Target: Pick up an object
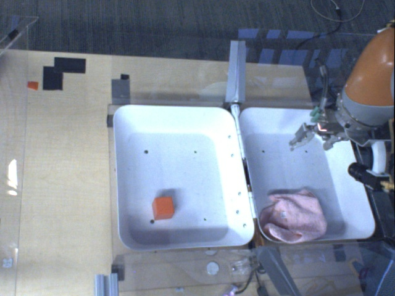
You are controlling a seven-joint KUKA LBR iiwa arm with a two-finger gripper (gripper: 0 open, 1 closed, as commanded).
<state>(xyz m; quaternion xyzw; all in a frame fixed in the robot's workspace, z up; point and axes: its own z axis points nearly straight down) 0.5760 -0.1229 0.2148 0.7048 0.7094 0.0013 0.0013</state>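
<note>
Robotics lab, wooden bench (62, 184), two white bins (123, 165), loose cable (336, 8)

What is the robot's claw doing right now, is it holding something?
Gripper: over the right bin, nothing between its fingers; open or closed cannot be told.

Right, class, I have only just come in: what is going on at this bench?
A grey robot arm with an orange band reaches in over the right bin. Its gripper hangs above the bin's upper part with nothing between its fingers. A crumpled pink cloth lies at that bin's near edge, and an orange block sits in the left bin. Nothing is picked up yet.
</note>
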